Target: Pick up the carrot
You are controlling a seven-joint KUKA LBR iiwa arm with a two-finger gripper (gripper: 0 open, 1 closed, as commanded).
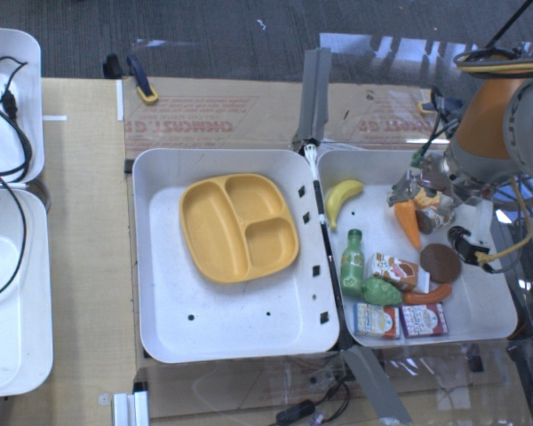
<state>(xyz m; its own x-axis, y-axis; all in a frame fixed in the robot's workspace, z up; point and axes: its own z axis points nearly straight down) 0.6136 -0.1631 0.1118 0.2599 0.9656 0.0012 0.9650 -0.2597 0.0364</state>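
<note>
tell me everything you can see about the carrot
The carrot is a small orange toy, plastic by its look, tapering to a point. It lies in the right bin, in the upper half, tilted with its thick end up toward the gripper and its tip pointing down toward the snack packet. The gripper sits right at its thick end; whether it grips the carrot cannot be told. The banana lies apart to its left.
</note>
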